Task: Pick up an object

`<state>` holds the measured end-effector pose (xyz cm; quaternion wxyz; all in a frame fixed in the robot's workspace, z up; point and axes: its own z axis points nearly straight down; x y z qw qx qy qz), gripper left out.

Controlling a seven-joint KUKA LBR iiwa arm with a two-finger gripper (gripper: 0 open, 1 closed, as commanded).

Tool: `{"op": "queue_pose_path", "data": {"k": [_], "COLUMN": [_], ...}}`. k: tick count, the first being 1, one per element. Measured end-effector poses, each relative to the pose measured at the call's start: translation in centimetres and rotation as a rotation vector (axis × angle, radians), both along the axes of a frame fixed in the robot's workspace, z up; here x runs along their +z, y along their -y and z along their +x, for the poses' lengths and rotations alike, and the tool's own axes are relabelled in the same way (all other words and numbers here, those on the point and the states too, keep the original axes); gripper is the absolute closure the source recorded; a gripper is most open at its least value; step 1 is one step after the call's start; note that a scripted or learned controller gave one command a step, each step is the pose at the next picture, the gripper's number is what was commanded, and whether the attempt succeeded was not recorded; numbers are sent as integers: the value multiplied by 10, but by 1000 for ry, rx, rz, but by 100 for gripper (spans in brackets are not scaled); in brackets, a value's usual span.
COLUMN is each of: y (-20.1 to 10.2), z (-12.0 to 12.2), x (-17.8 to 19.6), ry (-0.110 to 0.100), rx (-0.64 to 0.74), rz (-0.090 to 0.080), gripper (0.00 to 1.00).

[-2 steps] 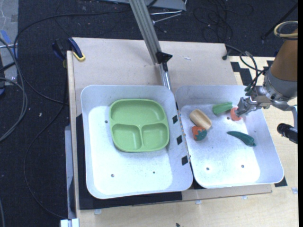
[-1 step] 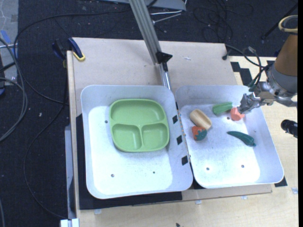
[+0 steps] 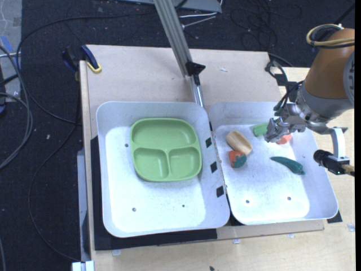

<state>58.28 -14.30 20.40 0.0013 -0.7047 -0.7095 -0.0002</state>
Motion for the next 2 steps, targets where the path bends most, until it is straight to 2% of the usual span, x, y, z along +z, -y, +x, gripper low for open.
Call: {"op": "queue_pose_path", "data": {"k": [2], "y": [-111], "z": [-26], "x": [-1], "ry": [0], "rx": [2], "rz": [1], "gripper": [100]}}
